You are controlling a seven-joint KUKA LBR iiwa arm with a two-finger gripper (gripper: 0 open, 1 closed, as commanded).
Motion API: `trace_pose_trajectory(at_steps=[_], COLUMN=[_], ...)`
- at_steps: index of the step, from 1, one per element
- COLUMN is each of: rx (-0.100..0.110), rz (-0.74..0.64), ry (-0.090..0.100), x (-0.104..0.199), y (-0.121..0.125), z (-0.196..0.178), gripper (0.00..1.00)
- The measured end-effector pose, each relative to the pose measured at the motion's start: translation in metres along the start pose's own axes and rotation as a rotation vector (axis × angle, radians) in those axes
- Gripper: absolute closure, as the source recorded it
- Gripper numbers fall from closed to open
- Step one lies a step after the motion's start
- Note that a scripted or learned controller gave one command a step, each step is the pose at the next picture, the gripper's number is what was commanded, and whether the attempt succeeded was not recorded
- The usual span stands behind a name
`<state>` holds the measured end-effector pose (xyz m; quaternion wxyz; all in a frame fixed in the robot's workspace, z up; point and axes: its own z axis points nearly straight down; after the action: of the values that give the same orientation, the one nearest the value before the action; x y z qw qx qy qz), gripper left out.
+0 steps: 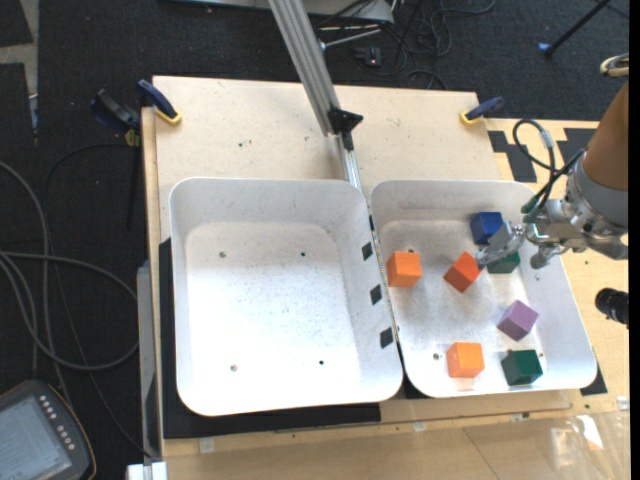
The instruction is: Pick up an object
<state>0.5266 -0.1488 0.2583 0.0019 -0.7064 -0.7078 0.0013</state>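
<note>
The gripper is hanging low over the right bin, reaching in from the right, and its two fingers are standing apart with nothing visibly clamped between them. A small dark green block is sitting right under the fingertips, partly hidden by them (whether they touch it is hard to tell). Just behind the gripper a blue cube is resting near the bin's far wall. Just to the gripper's left a red-orange block is lying tilted on the bin floor, and farther left an orange cube is sitting near the dividing wall. In front of the gripper, toward the near rim, a purple cube is lying, and beyond it an orange block and a dark green cube are sitting side by side. The left bin is lying well to the left.
</note>
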Motion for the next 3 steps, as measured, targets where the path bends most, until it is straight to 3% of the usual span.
trace_pose_trajectory(at_steps=[1,3], rx=[-0.004,0.002], rz=[0.002,0.003], ry=[-0.001,0.001], x=[0.0,0.007], y=[0.001,0.0], z=[-0.002,0.125], gripper=[0.0,0.0])
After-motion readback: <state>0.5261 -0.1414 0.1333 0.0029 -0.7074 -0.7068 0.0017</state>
